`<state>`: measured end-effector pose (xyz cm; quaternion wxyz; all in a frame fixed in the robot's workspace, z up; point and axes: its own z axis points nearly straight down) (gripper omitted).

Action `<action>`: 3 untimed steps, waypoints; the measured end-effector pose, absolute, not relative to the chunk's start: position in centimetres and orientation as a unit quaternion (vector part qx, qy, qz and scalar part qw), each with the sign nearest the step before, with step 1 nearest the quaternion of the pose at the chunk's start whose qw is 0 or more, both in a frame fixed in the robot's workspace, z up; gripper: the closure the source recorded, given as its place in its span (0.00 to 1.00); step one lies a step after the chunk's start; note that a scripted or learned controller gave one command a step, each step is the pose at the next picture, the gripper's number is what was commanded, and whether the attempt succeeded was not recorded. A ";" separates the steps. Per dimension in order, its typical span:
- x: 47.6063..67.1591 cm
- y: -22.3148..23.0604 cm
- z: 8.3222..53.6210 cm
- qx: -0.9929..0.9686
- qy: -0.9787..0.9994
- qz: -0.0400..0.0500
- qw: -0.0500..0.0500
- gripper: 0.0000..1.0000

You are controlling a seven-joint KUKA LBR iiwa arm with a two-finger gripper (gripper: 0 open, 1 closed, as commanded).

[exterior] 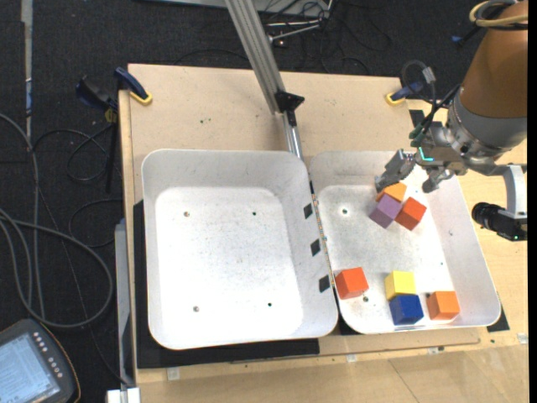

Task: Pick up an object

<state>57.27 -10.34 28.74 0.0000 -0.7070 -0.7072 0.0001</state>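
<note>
My gripper (414,177) hovers over the far part of the right bin (471,240), fingers spread open with nothing between them. Just below its left finger (392,173) sits a tight cluster: a small orange block (393,193), a purple block (385,212) and a red-orange block (411,214), all touching. Nearer the bin's front edge lie an orange cube (351,281), a yellow cube (401,283) resting against a blue cube (406,310), and another orange cube (443,305).
The left bin (155,225) adjoins the right one along a shared rim with black clips (319,246). A slanted metal pole (256,44) ends at the bins' far junction. Clamps sit on the bench's far corners (134,85).
</note>
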 end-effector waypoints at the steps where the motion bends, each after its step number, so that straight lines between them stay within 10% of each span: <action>1: 57.8 -10.1 22.5 -0.707 -0.707 0.002 0.002 0.00; 3: 58.5 -10.2 11.8 -0.707 -0.707 0.002 0.002 0.00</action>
